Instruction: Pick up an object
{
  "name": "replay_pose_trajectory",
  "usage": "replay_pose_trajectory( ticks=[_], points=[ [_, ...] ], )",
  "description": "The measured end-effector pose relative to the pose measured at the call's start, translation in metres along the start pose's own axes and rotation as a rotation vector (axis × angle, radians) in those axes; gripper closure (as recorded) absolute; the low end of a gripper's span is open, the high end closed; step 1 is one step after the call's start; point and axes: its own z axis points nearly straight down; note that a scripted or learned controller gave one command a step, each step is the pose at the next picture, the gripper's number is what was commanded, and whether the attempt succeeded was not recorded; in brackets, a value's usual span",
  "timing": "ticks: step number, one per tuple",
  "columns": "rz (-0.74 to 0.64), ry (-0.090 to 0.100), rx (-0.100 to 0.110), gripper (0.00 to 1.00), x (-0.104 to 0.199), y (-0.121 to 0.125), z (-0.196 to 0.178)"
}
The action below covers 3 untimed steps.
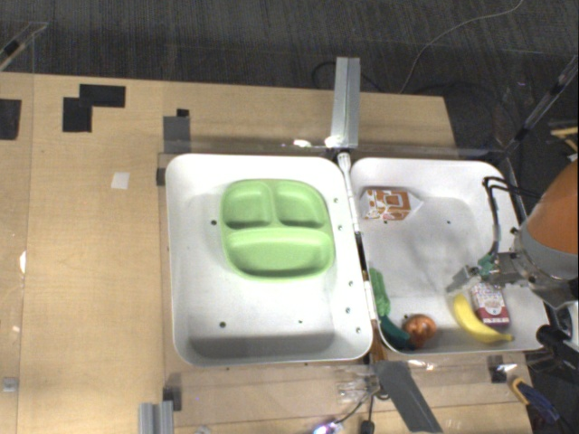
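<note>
Two shallow white bins side by side on a light wooden bench (81,269).

In the left bin (194,333): a pale green divided plastic tray (275,227) with three compartments, near the middle, toward the far edge.

In the right bin (434,242): a small flat packet with red-and-white print (387,203) by the far left corner, lettering too small to read. Along the left edge, a dark green elongated item (382,307). At the near edge, a reddish-brown round fruit (420,328). Near the near right corner, a yellow banana (478,324) touching a small red-and-white labelled carton (489,304), label illegible.

Grey gripper (477,274) just above banana and carton; fingers' spacing impossible to tell.
</note>
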Motion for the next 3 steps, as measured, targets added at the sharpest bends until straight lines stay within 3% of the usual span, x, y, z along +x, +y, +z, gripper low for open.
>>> replay_pose_trajectory(
  ticks=[1, 2, 3],
  points=[
    [-0.006, -0.001, -0.002, 0.00, 0.005, 0.053, -0.027],
    [0.085, -0.003, -0.005, 0.00, -0.017, 0.000, 0.008],
    [-0.150, -0.001, -0.002, 0.00, -0.001, 0.040, -0.047]
  ],
)
